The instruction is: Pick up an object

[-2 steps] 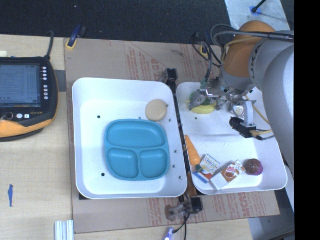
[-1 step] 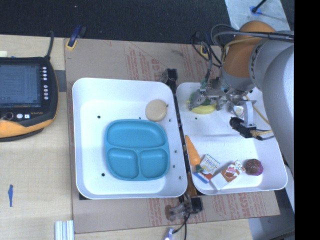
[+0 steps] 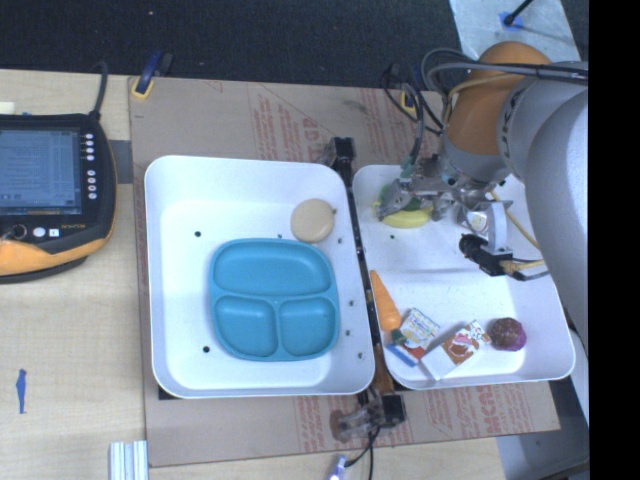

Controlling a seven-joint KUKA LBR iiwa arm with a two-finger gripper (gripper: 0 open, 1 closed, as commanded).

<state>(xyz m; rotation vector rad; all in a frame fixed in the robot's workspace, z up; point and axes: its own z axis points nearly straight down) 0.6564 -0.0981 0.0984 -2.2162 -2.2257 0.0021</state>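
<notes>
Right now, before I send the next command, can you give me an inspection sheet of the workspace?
Surface: cardboard-covered bench bearing left bin and right bin.
Job's things: yellow object, carrot, small packets and dark red ball in the right bin.
Clutter: blue divided tray and tan disc in the left bin.
Grippers: end effector low over the yellow object; grasp unclear.
Cables: black cables by the wrist.
Surroundings: teach pendant at left.

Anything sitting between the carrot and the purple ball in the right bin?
Yes. In the camera view, two small packets lie between the carrot and the purple ball: a white one by the carrot and a red-and-white one beside the ball.
</notes>
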